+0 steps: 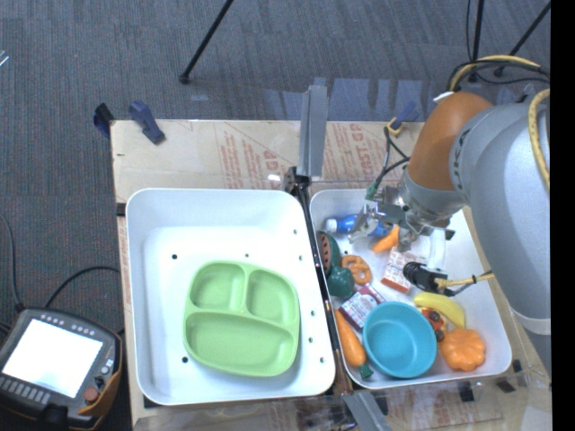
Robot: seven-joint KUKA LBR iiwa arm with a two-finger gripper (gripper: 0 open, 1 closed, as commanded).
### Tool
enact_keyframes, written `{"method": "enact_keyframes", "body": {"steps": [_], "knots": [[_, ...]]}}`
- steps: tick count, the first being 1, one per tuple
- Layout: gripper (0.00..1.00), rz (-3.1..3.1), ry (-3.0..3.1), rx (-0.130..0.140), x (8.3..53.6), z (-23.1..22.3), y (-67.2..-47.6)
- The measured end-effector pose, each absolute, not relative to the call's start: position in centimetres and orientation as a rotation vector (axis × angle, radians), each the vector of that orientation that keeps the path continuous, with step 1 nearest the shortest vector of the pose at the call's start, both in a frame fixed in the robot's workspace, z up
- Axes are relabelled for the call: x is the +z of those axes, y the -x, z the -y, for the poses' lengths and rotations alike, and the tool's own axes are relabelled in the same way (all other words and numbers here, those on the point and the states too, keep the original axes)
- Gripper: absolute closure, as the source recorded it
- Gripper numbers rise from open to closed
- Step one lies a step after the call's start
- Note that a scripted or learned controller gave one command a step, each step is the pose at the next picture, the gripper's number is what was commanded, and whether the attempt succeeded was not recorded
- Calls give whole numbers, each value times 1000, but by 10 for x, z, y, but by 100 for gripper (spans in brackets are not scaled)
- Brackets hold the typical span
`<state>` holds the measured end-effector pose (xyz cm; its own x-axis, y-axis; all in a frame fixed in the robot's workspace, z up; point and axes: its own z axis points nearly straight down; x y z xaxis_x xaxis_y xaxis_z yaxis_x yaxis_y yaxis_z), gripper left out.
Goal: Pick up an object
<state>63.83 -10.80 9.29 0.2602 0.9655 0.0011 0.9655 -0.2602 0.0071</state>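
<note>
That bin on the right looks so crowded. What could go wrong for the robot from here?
The gripper sits low in the packed right bin, near a small orange piece. It may snag or nudge neighbours like the pretzel or the red-and-white packet. Something that small could also slip out on the way up.

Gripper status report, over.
Gripper low in right bin, small orange piece at its tip. Grasp unconfirmed. Toys crowd around it.
</note>
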Motion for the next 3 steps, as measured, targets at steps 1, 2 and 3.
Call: {"method": "enact_keyframes", "body": {"steps": [1, 2, 3], "knots": [[0, -2243, -2198, 1, 94, 173, -645], [100, -2248, -2193, 0, 104, 173, -645], [0, -2250, -2192, 0, 104, 172, -645]]}}
